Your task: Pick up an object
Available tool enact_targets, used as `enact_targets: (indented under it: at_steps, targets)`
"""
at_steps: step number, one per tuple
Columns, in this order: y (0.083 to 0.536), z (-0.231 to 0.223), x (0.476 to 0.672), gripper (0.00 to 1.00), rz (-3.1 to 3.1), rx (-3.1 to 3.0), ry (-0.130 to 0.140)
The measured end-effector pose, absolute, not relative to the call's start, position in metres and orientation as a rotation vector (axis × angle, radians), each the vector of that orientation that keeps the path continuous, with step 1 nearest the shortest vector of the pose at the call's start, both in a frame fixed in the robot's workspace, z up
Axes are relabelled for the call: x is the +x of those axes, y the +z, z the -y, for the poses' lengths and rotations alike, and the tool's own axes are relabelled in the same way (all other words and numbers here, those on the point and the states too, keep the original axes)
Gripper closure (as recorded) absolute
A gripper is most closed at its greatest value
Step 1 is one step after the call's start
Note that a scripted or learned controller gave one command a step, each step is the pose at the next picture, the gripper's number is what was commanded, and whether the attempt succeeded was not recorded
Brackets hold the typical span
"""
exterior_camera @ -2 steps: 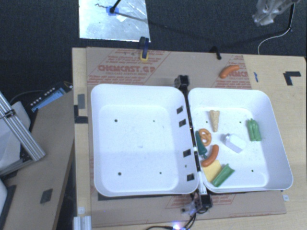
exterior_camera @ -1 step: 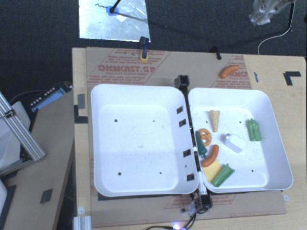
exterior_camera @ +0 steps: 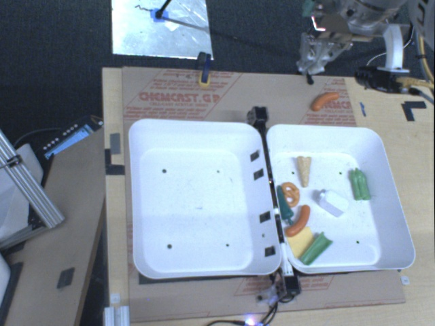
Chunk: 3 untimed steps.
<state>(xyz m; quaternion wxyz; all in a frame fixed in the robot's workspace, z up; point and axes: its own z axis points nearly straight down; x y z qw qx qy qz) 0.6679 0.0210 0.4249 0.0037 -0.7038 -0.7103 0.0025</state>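
So on the far left we've got a metal frame (exterior_camera: 27,195) leaning at the bench edge, and up top a shiny foil sheet (exterior_camera: 162,19) lying on the dark floor. Next comes the left bin (exterior_camera: 146,182), just bare white plastic with a few small dots. A black hinge strip (exterior_camera: 267,195) runs between it and the right bin (exterior_camera: 391,202).

The right bin is where all the stuff is. Hugging its left wall we see a pretzel (exterior_camera: 289,193), a teal piece (exterior_camera: 283,203) touching it, a sausage (exterior_camera: 298,220) just below, then a yellow block (exterior_camera: 300,240) with a green pod (exterior_camera: 315,248) lying against it. A cone (exterior_camera: 303,170) sits a bit higher up, a white block (exterior_camera: 330,202) is near the middle, and a green bundle (exterior_camera: 359,184) lies toward the right.

Another sausage (exterior_camera: 325,101) lies outside on the cardboard (exterior_camera: 177,94), behind the right bin. The gripper (exterior_camera: 314,65) hangs above that spot, well off the bins, nothing between its fingers. Can't tell if they're spread or closed.
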Motion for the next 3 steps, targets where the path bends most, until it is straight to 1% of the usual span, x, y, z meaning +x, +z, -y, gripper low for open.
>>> enact_targets:
  at_steps: [1,2,3]
  targets:
    - [0.543,-0.019,0.668,1.00,2.236,-2.221,-0.017]
    - [0.304,-0.009,0.667,1.00,2.216,-2.215,0.015]
    - [0.438,-0.025,0.669,1.00,2.237,-2.222,-0.020]
